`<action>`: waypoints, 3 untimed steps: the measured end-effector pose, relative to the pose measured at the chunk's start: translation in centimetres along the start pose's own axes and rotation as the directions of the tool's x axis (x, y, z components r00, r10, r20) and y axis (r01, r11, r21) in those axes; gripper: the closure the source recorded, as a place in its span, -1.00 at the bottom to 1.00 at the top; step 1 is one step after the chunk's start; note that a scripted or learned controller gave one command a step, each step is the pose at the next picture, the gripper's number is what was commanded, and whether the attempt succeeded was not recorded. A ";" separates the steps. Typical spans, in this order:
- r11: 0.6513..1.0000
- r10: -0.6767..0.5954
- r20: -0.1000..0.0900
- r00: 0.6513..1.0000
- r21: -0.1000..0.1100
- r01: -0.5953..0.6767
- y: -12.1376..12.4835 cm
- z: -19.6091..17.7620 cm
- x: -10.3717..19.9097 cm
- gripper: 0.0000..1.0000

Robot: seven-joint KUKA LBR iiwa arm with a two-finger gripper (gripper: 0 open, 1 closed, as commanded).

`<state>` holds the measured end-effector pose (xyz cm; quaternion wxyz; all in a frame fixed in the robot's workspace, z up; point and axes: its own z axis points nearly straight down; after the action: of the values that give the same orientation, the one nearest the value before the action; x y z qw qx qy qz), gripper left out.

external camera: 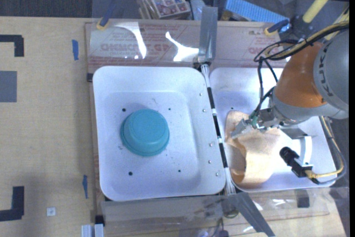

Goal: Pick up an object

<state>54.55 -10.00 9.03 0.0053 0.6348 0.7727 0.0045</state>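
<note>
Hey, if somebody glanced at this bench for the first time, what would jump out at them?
Probably the teal bowl, upside down and alone in the left bin. Next, the grey arm with its orange band reaching into the right bin, its pincer down at a tan, crumpled-looking object lying there.

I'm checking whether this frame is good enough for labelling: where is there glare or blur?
Camera view: bright glare streaks on the clear panel behind the bins; the left bin is evenly lit, and the teal bowl is sharp with a soft shadow; the gripper over the tan object looks slightly blurred.
</note>
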 end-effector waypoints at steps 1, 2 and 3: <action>0.999 0.054 -0.001 0.999 0.001 -0.054 -0.8 0.0 0.0 -1.00; 0.985 0.173 0.003 0.985 0.003 -0.173 1.8 0.0 -0.2 -1.00; 0.985 0.173 0.003 0.985 -0.003 -0.173 1.9 -1.1 -0.2 1.00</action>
<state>56.49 -9.87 10.12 0.0069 0.6996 0.7145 0.0048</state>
